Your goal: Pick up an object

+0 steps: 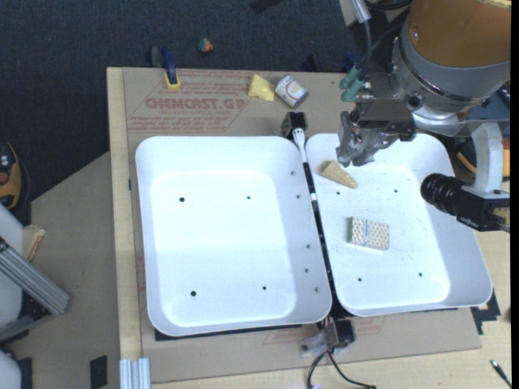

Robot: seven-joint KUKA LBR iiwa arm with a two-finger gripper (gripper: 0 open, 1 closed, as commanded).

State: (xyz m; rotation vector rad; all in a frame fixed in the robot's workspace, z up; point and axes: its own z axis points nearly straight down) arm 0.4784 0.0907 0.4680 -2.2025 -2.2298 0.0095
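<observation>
left bin (162,168) lies open; wedge (339,175) and sponge (369,233) crowd right bin (454,290).

Behind the bins there's a yellow wedge-shaped scrap (261,88) lying right next to a little white-and-grey box (291,91) on the brown board (195,102) with red lettering. A blue-and-yellow clamp (169,67) grips its back edge, and a tiny colourful ball (206,45) sits on the dark carpet (73,31).

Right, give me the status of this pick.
Nothing looks lifted yet. The end effector hangs low over the back of the right bin, just above the yellow wedge, which lies on the bin floor. The patterned pad lies flat nearer the middle. Left to do: close on one item and raise it.
</observation>
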